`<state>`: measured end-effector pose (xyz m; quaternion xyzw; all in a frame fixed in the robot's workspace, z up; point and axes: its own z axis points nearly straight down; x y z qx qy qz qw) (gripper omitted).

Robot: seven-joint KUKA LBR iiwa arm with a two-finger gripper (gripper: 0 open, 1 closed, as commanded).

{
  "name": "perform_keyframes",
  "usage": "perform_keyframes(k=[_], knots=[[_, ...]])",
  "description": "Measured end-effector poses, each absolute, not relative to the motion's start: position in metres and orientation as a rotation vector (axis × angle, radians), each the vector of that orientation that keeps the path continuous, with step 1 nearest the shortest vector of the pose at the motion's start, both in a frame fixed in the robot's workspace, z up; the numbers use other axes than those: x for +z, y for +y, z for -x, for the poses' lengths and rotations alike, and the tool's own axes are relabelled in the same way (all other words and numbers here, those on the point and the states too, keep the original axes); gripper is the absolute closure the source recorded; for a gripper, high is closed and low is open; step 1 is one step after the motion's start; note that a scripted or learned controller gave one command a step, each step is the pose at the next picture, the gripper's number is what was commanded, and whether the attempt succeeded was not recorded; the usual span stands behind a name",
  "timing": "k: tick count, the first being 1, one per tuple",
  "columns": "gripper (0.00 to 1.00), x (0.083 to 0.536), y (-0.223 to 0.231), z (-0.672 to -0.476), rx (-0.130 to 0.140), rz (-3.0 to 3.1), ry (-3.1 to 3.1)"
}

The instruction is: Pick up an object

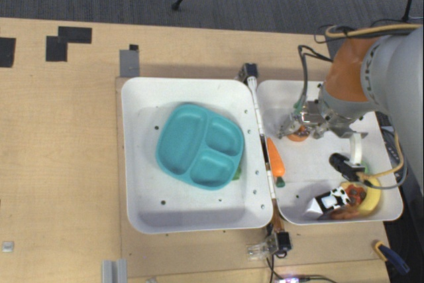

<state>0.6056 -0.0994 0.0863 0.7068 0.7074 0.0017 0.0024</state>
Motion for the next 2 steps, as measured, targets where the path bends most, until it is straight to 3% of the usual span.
perform_keyframes(k=[1,2], knots=[[0.0,0.086,-0.097,-0.649,0.003,-1.999,2.419],[1.0,0.098,-0.097,-0.651,0.009,-1.992,2.418]])
